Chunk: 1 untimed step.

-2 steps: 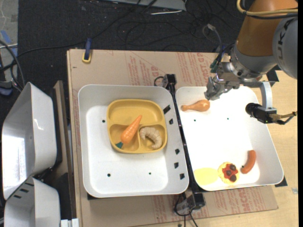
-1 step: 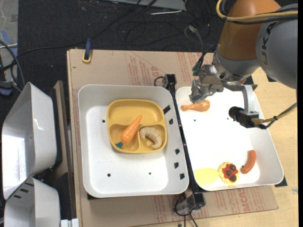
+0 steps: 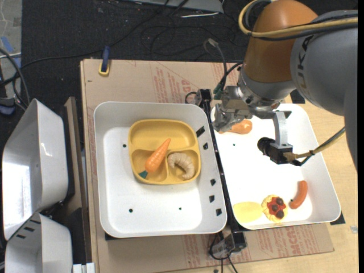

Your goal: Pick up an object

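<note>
Camera view, looking down: an orange food piece (image 3: 242,127) lies at the far left corner of the right bin (image 3: 318,152), just beside the gripper (image 3: 226,118), which hangs over that corner; whether its fingers are open or closed cannot be told. Nearer in the same bin lie a sausage (image 3: 298,194), a small pizza slice (image 3: 274,207) and a yellow disc (image 3: 247,211). Left bin (image 3: 114,169) holds a yellow divided plate (image 3: 139,135) bearing a carrot (image 3: 157,156) and a pale shrimp (image 3: 182,165)
</note>
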Available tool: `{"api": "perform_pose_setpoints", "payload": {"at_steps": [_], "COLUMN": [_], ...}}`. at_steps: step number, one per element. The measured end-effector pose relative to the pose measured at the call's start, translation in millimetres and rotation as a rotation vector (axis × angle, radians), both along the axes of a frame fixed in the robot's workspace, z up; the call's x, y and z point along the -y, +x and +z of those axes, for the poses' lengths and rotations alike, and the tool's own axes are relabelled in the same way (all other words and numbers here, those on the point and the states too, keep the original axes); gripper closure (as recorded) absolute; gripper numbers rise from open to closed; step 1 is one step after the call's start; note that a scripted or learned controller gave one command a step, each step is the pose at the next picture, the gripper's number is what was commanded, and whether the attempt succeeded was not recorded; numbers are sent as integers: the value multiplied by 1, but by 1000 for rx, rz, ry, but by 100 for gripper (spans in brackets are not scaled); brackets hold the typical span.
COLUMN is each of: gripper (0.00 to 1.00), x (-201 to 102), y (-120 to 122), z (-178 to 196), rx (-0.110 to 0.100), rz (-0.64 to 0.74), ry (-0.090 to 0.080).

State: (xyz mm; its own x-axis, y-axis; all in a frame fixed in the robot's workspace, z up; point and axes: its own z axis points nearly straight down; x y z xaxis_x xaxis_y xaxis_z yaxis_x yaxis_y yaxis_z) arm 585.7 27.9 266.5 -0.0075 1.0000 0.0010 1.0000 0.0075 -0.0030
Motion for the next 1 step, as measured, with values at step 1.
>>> {"api": "perform_pose_setpoints", "payload": {"at_steps": [1], "gripper": [100], "x": [-43], "y": [-12], "z": [-15], "rx": [0], "rz": [0], "ry": [0]}}
